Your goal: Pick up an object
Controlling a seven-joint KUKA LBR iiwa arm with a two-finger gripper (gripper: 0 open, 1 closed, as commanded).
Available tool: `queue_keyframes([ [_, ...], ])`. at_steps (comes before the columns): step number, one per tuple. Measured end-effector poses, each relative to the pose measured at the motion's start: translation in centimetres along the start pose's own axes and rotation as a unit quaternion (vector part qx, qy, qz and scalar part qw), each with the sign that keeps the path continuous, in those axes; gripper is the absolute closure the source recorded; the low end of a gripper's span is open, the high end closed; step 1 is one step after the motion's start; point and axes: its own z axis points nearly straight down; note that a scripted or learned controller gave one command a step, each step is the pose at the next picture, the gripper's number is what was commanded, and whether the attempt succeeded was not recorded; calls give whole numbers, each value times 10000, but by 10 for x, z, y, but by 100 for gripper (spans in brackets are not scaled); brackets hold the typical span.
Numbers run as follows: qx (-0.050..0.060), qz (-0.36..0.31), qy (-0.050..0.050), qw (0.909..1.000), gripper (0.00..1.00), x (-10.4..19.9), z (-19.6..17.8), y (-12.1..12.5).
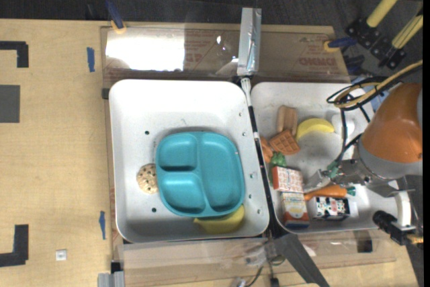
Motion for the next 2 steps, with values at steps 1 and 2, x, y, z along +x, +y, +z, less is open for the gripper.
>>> queue_keyframes([
  [1, -29, 4, -6, 10000, 100, 0, -11, 2],
  [2, -23, 4, -5, 10000, 0, 0, -10, 2],
])
